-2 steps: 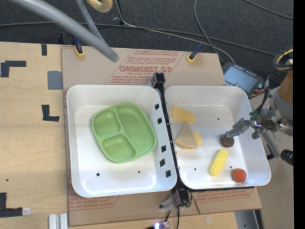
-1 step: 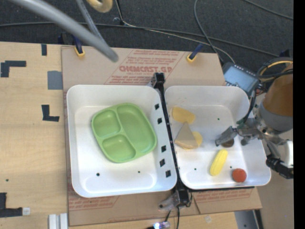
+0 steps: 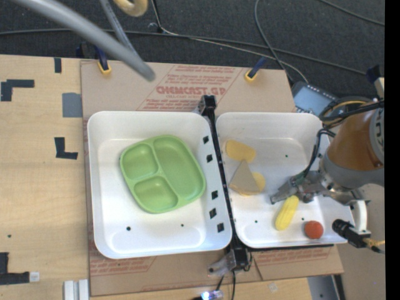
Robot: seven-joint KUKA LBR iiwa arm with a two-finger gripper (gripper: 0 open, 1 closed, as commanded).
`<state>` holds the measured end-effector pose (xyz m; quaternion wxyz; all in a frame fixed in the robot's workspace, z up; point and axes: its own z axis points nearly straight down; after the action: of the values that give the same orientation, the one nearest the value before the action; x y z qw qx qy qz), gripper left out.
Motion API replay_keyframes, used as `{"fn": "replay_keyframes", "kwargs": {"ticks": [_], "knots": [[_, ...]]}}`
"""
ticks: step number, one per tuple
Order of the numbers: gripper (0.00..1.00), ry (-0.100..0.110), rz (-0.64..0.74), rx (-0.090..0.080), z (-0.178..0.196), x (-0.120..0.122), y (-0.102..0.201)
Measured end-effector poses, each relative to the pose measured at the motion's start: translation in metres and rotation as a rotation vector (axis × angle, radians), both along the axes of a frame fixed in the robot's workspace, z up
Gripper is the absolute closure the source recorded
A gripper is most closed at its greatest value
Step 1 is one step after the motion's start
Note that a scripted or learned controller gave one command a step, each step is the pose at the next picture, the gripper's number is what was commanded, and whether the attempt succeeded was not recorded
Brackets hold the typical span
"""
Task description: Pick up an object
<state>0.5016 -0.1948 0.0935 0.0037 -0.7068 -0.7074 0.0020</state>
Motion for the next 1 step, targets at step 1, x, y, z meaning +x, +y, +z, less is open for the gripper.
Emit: {"fn": "replay_keyframes", "kwargs": {"ticks": [1], "knots": [[1.0, -0.006, 0.001, -0.001, 0.0137, 0.002, -0.0002]]}}
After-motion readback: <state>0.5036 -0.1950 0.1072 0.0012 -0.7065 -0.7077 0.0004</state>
